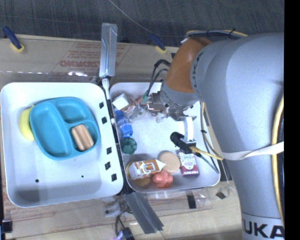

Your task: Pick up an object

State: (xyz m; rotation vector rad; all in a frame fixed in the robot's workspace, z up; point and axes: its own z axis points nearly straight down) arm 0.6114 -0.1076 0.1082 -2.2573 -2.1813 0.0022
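My gripper point(141, 107) hangs low in the upper left part of the right bin point(152, 134), reaching in from the right. Right beside it lie a small white box point(120, 102) and a blue object point(124, 124) against the bin's left wall. A dark green ball point(128, 145) sits just below them. Along the bin's front edge are a wrapped snack point(143, 169), a round tan piece point(168, 161), a red fruit point(163, 179) and a red carton point(189, 164). I see nothing clearly held by the gripper.
The left bin point(20, 184) holds a blue divided plate point(55, 129) with a brown bun point(82, 137) in one compartment, and a yellow banana point(24, 124) at the plate's left. The large grey arm point(240, 99) covers the right bin's right side.
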